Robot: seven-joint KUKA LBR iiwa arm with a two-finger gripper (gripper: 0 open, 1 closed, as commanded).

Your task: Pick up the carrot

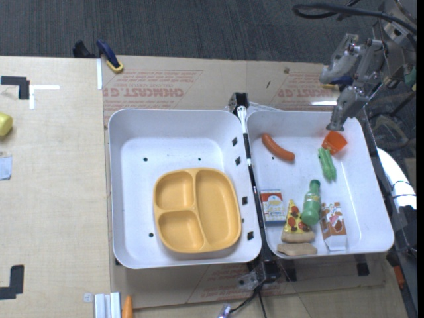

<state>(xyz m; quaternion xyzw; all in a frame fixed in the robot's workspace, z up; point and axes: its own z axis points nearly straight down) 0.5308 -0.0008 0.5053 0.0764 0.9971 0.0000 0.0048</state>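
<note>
From where I stand, two shallow white plastic bins sit side by side on the cardboard-covered bench. The left bin [126,177] holds a yellow three-compartment plastic plate [197,210], lying flat towards its middle.

The right bin [371,197] carries the toys. The carrot [330,152], a short orange stub with a long green leafy top, lies near the bin's far right wall, orange end pointing away from me. A reddish-orange toy sausage [278,148] rests at a slant to its left, well apart from it. Nearer the front edge sit a small red and white box [271,206], a green toy bottle [311,205], a slice of toy pizza [295,220], a tan flat bread-like piece [297,248] and a brown and white carton [333,225], all crowded close together.

The grey metal gripper [338,119] hangs at the bin's far right corner, its tip just above the carrot's orange end. Whether its jaws are parted or closed, I cannot tell from here; nothing visibly sits between them.

A yellow object [4,124] lies at the bench's far left edge.
</note>
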